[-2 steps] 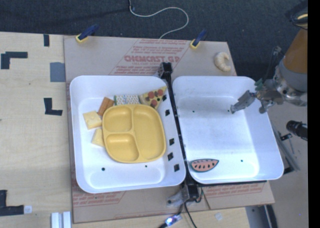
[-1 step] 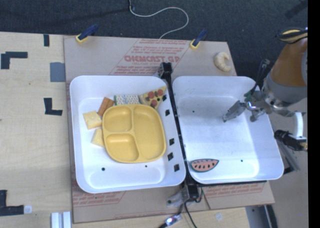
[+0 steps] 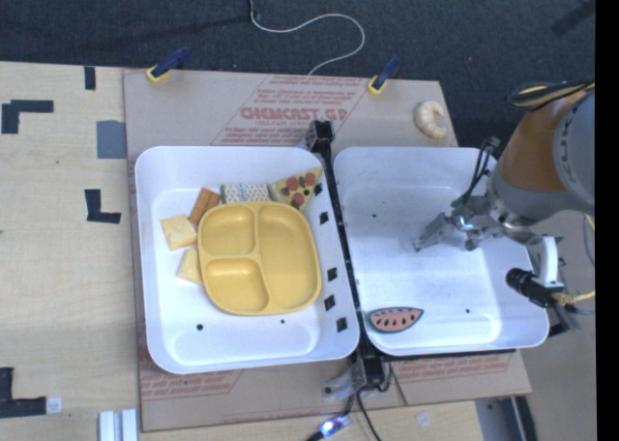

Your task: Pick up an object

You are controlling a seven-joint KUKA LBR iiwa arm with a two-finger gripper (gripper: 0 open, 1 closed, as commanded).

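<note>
My gripper (image 3: 426, 239) reaches in from the right over the middle of the right bin (image 3: 387, 173); its grey fingers point left and down toward the bin floor, with nothing visible between them. A watermelon slice (image 3: 396, 319) lies near the front edge of the right bin, well below the gripper. In the left bin (image 3: 155, 265) rests a yellow divided plate (image 3: 259, 257). Around its back and left sides lie a pizza slice (image 3: 298, 186), an orange-brown piece (image 3: 203, 205) and pale cracker-like pieces (image 3: 178, 232).
A beige bun-like object (image 3: 431, 119) sits on the cardboard behind the right bin. Blue-and-yellow clamps (image 3: 168, 63) (image 3: 384, 73) hold the cardboard's back edge. A black divider (image 3: 332, 226) runs between the bins. A white cable (image 3: 309, 23) lies on the dark floor behind.
</note>
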